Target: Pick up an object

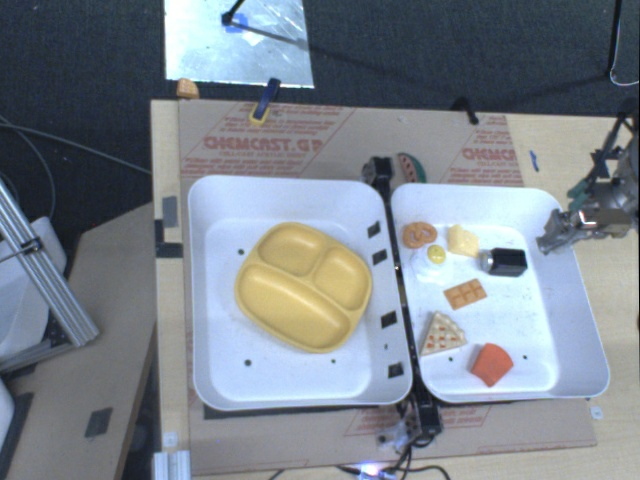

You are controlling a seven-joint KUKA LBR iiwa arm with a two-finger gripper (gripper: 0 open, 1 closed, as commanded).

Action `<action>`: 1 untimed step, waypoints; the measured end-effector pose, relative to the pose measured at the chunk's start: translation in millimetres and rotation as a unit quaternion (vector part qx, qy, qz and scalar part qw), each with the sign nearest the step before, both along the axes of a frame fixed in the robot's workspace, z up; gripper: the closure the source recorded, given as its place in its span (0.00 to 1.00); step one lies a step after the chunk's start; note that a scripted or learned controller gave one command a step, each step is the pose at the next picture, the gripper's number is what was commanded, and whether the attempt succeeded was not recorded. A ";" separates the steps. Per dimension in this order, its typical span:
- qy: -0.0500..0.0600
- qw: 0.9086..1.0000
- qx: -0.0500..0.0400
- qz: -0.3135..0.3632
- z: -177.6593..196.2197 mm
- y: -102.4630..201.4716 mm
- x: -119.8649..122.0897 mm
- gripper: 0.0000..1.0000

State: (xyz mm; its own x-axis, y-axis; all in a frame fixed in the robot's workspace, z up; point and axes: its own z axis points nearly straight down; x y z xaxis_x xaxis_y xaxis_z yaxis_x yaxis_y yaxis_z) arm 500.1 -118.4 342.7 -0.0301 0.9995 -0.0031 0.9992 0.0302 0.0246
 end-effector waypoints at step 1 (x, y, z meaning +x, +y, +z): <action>-0.002 1.000 0.000 0.002 10.8 0.4 1.1 1.00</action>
State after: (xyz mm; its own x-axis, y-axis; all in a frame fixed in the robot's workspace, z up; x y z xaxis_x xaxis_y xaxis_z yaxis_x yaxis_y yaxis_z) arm 501.1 -118.0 353.5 -0.0348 0.9994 -0.0037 0.9990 0.0349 0.0283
